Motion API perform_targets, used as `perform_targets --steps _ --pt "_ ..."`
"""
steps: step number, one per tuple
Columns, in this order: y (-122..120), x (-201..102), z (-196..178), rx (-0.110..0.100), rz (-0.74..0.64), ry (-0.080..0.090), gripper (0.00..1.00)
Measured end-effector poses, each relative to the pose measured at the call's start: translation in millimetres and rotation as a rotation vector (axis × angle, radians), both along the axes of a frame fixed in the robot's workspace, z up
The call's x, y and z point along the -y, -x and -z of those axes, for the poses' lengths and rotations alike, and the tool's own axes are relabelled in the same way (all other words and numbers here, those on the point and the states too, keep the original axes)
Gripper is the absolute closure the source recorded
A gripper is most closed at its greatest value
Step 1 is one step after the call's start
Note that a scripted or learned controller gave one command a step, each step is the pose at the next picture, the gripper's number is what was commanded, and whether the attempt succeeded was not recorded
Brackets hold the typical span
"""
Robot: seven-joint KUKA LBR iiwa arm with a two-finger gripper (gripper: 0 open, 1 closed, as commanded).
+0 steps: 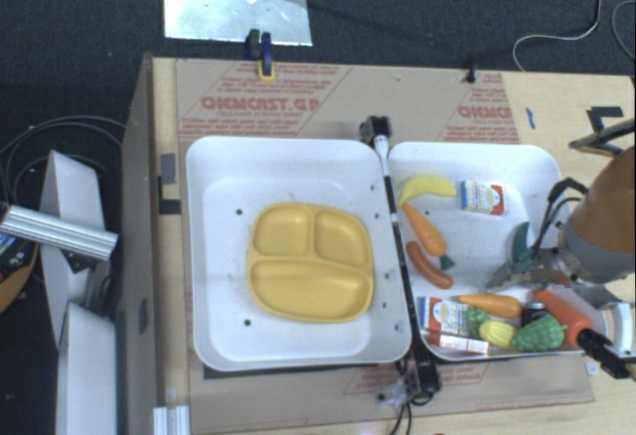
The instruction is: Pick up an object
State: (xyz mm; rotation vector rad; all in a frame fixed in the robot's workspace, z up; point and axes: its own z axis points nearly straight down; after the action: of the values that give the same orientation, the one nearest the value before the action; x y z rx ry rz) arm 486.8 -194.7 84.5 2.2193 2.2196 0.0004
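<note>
At the right bin's [542,165] three o'clock edge, the two-finger gripper [519,274] hangs low with its dark fingers spread and nothing between them. Toy food crowds its five to seven o'clock: a small orange plastic carrot [489,304] just below the tips, a yellow corn cob [496,333] and a bumpy green vegetable [538,334] beyond. I judge the carrot the best target, provided the fingers straddle its narrow width and descend fully before closing.

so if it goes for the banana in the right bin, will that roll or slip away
The banana looks like smooth moulded plastic, so it is probably light and stiff, and could slip from a pinch. Its curve should keep it from rolling far. It lies near the bin's wall by the carrot, so a push may just wedge it.
</note>
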Motion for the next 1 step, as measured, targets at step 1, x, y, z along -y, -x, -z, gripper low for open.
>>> perform_targets --steps 1 --pt "-55.1 -69.9 -7.9 -0.001 -0.004 -0.003 0.00"
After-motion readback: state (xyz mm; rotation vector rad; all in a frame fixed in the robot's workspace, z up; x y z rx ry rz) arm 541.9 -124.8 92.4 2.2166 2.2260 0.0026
